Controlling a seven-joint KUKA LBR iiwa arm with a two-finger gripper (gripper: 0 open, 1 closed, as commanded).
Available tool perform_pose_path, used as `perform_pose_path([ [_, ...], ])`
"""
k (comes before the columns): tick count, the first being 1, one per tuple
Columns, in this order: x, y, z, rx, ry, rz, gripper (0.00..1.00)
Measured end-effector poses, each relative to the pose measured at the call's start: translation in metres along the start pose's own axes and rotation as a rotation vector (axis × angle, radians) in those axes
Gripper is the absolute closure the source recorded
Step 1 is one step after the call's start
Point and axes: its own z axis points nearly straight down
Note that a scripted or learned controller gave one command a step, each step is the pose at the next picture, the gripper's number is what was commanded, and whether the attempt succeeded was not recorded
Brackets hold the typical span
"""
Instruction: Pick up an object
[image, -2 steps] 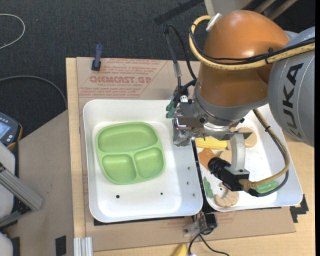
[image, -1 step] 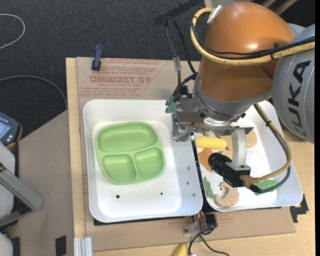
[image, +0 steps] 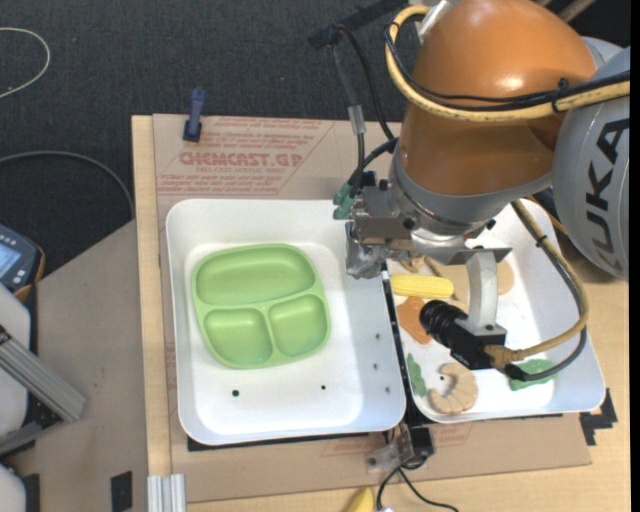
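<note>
My gripper (image: 366, 264) hangs from the orange wrist over the left edge of the right bin (image: 570, 395), close to the divider between the two bins. Just to its right lies a yellow corn-like piece (image: 424, 287), and below that an orange piece (image: 411, 322). A tan curled piece (image: 455, 389) lies near the bin's front edge, with a small dark green piece (image: 415, 375) to its left. A green leafy piece (image: 533, 368) lies at the front right. Nothing shows between the gripper's tips, and the wrist hides much of the bin's back half.
The left bin (image: 190, 300) holds a light green divided plate (image: 262, 303). A tan flat piece (image: 503, 276) peeks out beside the arm in the right bin. Brown cardboard (image: 250, 155) lies behind the bins, with a blue clip (image: 193, 115) at its back edge.
</note>
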Motion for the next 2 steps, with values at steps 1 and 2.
perform_pose_path([
  [1, 0.001, 0.001, -0.01, -0.002, 0.0, 0.0, 1.0],
  [2, -0.091, -0.001, 0.01, 0.007, -0.003, 0.011, 1.0],
])
